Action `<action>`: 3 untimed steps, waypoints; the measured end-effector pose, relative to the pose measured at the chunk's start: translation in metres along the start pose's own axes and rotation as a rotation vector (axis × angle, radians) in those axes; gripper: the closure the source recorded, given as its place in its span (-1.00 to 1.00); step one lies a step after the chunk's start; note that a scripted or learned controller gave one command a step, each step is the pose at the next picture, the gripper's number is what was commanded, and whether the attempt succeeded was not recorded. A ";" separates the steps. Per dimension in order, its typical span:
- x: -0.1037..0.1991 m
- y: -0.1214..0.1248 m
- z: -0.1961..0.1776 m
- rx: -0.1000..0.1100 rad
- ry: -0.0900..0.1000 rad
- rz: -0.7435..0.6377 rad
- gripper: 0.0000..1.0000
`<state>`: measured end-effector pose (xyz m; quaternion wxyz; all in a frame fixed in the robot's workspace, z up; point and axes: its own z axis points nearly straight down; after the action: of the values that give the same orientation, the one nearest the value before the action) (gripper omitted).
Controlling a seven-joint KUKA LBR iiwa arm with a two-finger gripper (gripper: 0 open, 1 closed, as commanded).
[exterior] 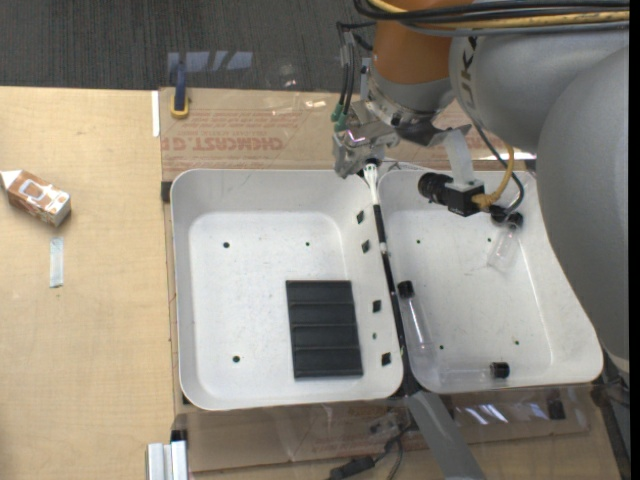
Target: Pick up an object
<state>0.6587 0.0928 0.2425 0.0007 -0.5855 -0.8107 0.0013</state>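
The gripper (366, 160) hangs at the far end of the wall between the two bins, and I cannot tell how it stands. The black ridged block (324, 328) lies flat in the left bin (205, 203), well apart from it. I think a descent here can strike the wall and catch nothing.

A single fixed camera looks down from above the worktop (80, 368) at a slant, facing both bins at once. The left bin (200, 208) sits near the middle of the frame, the right bin (560, 298) toward the right side. The arm (560, 78) enters from the right and looms large, so it is probably much nearer the lens than the bins.
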 end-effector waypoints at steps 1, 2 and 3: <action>0.018 0.005 0.013 0.000 -0.001 -0.010 1.00; 0.016 -0.054 0.001 -0.001 0.000 0.048 1.00; 0.114 -0.047 0.011 0.001 -0.001 -0.014 1.00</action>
<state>0.5779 0.1865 0.2318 0.0008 -0.5799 -0.8147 0.0019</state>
